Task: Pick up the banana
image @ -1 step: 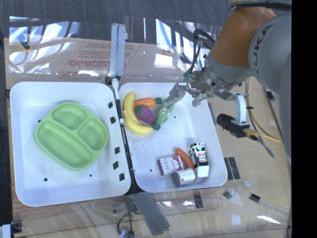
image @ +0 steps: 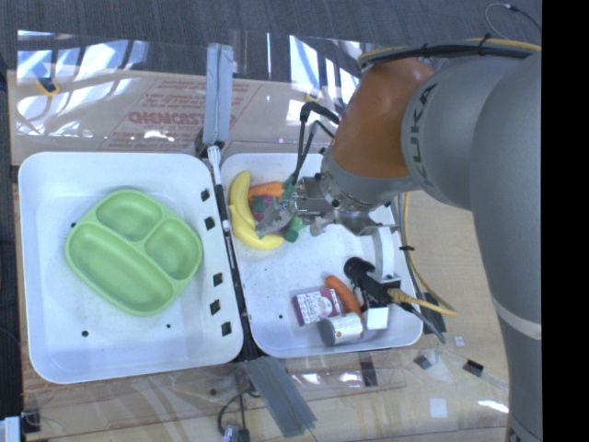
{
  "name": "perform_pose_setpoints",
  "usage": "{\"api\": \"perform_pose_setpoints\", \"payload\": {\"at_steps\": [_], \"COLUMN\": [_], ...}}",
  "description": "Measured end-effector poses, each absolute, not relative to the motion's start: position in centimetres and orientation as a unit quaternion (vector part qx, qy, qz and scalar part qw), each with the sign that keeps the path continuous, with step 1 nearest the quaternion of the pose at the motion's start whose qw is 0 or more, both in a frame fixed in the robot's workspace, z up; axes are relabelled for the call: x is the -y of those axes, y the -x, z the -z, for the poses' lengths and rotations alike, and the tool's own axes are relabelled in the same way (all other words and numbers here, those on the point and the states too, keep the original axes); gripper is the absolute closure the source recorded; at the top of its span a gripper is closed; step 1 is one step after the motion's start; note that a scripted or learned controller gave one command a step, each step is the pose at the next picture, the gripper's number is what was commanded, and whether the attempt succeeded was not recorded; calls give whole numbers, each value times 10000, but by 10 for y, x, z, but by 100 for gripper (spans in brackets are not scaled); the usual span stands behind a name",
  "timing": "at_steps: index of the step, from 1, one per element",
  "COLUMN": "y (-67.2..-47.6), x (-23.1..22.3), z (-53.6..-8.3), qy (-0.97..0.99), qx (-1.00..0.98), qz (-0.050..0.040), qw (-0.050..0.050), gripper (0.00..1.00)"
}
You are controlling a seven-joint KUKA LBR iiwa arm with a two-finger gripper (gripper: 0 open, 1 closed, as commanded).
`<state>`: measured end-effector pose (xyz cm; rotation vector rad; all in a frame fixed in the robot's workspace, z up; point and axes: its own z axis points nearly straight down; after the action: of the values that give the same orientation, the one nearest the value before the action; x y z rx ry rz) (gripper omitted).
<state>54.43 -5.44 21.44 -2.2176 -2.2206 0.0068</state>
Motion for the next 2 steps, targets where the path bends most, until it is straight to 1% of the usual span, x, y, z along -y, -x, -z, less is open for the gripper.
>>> {"api": "perform_pose_setpoints", "payload": {"at_steps": [1, 2], "y": [-546, -536], "x": [89, 17], "z": [-190, -191], "qy": [7848, 7350], "qx": [6197, 6781], "qz": [-26, -20], "qw": [29, 23], "gripper": [0, 0]}}
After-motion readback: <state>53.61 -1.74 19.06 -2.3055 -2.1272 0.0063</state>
